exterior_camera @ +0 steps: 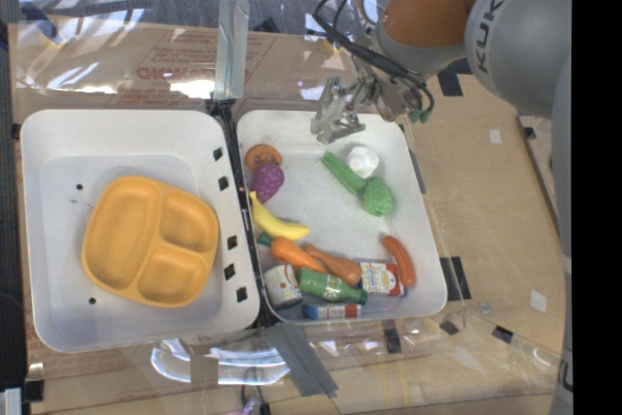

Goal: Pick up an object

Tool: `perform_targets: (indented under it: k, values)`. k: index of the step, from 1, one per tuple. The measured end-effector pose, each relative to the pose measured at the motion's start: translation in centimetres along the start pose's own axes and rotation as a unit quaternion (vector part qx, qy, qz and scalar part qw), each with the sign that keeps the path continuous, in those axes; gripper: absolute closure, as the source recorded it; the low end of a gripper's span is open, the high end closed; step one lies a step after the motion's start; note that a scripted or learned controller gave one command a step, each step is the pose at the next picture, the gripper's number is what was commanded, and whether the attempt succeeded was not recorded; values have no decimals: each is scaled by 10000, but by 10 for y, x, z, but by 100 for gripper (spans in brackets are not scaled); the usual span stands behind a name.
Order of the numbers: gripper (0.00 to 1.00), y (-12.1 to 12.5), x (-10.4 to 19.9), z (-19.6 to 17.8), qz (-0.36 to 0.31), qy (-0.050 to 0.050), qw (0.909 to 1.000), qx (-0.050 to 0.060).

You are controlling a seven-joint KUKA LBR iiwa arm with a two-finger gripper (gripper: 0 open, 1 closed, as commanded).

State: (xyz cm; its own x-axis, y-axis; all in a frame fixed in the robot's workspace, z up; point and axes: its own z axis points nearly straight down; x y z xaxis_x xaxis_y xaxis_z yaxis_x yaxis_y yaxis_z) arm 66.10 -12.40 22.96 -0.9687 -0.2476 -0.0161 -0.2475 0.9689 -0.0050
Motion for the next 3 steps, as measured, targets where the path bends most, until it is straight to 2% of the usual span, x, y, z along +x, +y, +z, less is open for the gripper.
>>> perform_targets:
  k: [1, 2, 3]
  values:
    - [100, -50, 16, 16, -971, 53, 9953, -16]
    - [100, -81, 27, 18, -1557, 45, 9878, -13]
    - [100, -47, 14, -24, -2321, 38, 9727, -20]
